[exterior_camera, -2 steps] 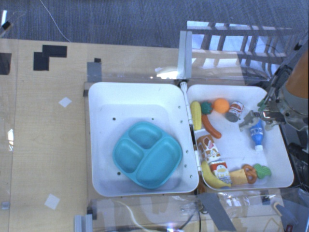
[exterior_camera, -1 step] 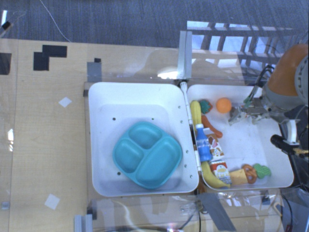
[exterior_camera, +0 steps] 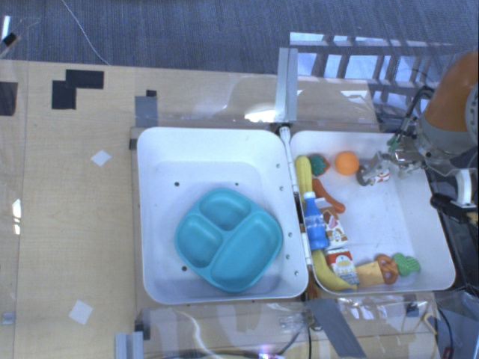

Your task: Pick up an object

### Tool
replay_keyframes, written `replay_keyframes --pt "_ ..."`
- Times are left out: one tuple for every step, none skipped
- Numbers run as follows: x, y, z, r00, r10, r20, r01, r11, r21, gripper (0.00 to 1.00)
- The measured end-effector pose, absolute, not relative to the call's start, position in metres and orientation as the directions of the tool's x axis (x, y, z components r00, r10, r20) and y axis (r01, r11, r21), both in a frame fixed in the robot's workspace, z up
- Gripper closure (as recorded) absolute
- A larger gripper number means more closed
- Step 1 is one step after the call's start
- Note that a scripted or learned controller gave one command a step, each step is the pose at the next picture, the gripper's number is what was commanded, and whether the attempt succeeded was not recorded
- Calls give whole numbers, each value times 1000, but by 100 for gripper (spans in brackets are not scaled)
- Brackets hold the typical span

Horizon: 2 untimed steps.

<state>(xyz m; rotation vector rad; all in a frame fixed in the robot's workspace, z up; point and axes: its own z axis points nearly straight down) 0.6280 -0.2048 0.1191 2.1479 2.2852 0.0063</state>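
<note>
A pale wooden bench (exterior_camera: pixel 67 223) carries two white bins. My gripper (exterior_camera: pixel 374 173) hangs over the right bin (exterior_camera: pixel 389 223); whether it is clenched I cannot tell. Just beside it lies one orange ball (exterior_camera: pixel 346 163). Farther off lie one banana (exterior_camera: pixel 310 230), one blue bottle (exterior_camera: pixel 314 221), small cartons, blurred. The far bin (exterior_camera: pixel 157 200) holds one blue plate (exterior_camera: pixel 228 239).

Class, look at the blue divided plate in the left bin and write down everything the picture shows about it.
The blue divided plate is a rounded, light-blue dish that looks like moulded plastic. Raised ridges split it into three compartments: two smaller ones towards the upper left and one larger one at the lower right. All three hold nothing. It lies flat, right way up, on the floor of the left bin, towards the near right part. It appears to be touched by nothing but the bin floor.
</note>
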Motion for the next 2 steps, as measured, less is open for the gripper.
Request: replay_keyframes --pt "626 -205 126 -66 998 2 998 66 -6 100" --pt "671 -205 162 -154 988 -2 988 154 6 100"
